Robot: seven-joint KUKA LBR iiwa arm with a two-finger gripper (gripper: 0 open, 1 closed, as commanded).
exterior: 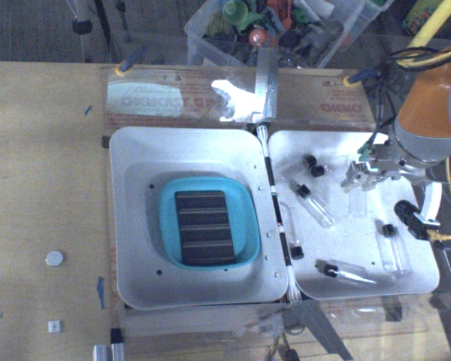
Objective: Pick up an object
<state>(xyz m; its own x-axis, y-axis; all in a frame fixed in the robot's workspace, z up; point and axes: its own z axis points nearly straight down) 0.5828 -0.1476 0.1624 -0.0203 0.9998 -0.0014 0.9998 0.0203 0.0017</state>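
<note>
The counter (37, 164) was a flat tan sheet, its edges cut off by the frame on the left and below. The left bin (128, 224), smooth white plastic with rounded corners, served as the landmark. In its middle lay a turquoise dish (169, 228) with a dark ribbed block (204, 228) on it. Touching the left bin's right side sat the right bin (346, 254), its far right corner hidden under the arm (430, 115), whose orange band ran out of frame. The gripper (361, 175) hung over the right bin's upper part, well right of the left bin; it was blurred, and whether it was wide or narrow could not be told. Scattered in the right bin were clear vials with black caps, hard to make out against the white: one (313, 204) lay nearest the left bin, another (344, 273) lay lower. A small grey disc (54, 259) rested on the counter, left of the left bin.
</note>
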